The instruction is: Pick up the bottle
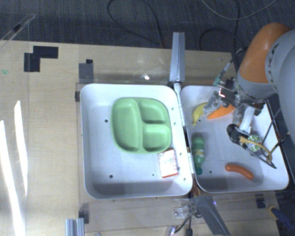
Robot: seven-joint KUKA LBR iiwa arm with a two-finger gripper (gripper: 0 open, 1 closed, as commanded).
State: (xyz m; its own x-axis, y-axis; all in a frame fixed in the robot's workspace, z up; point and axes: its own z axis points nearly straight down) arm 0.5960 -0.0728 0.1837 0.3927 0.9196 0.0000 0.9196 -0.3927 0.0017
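A pale wooden bench [39, 146] was seen from above at a slant, and streaks of glare [7, 146] were thrown across its left part. Black tape marks [39, 57] were stuck near its far left corner. Beyond the bench a dark carpeted floor [78, 14] was shown, over which thin black cables [137, 9] were looped. Two shallow white bins were set side by side on the bench, and a grey metal bar [177, 58] was fixed at the far end of the seam between them. In the left bin [96, 176] a light green divided tray [140, 124] was laid near the middle, and a small red and white packet [168, 163] was placed just beside the tray's near right corner. In the right bin [219, 149] the bottle [198, 151], green and laid on its side, was found close along the left wall, its length parallel to that wall. A yellow banana [199, 113] and an orange carrot [220, 113] were gathered close together toward the far end, and an orange-red sausage [239, 171] was set by the near wall, apart from the bottle. The arm [265, 58], grey with its orange band, was extended in from the right, and the gripper [226, 100] was held just above the carrot, apart from the bottle. Whether the gripper was spread or pressed together could not be told.
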